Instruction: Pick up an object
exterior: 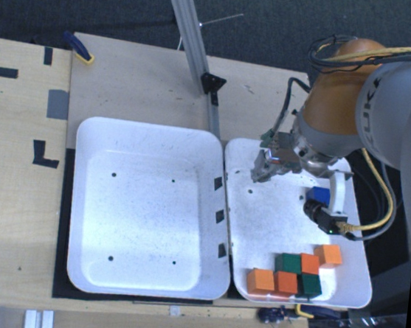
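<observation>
Where blocks [292,274] crowd the rim, claw [263,168] hangs apart

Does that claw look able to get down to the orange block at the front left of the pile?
Probably yes. The claw hangs over the right bin, and the orange block lies in that same bin with bare floor between them. Its left and top are open; other blocks crowd its right.

2 white bins [84,182], 4 orange blocks [260,280], 2 green blocks [289,263].
</observation>
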